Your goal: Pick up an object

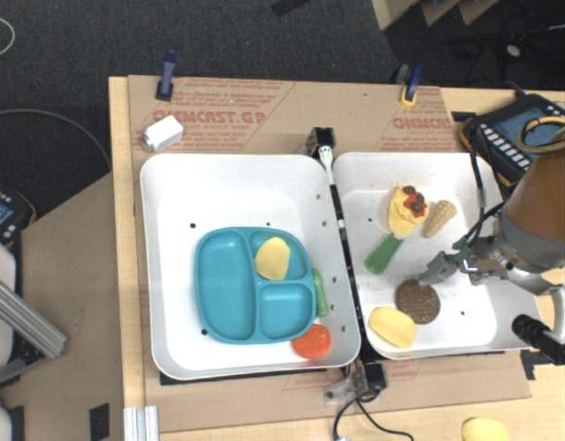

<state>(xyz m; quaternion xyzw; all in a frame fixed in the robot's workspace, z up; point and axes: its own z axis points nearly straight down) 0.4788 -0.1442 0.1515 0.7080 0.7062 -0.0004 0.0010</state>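
Note:
The right bin (pixel 355 177) holds a brown round disc (pixel 417 301), a pale yellow lump (pixel 392 327), a green stick-shaped piece (pixel 381 254), a yellow item topped with red (pixel 406 211) and a tan ridged piece (pixel 438 217). My gripper (pixel 440 269) hangs low over this bin, just above and to the right of the brown disc and right of the green piece. Nothing is visibly held in it. The arm's orange band (pixel 544 205) is at the right edge.
The left bin (pixel 163 246) holds a blue divided tray (pixel 231 292) with a yellow piece (pixel 273 258) in one compartment. A green strip (pixel 320 294) lies at the tray's right side, and an orange-red ball (pixel 311 341) sits near the bin's front corner. A black cable (pixel 335 205) runs between the bins.

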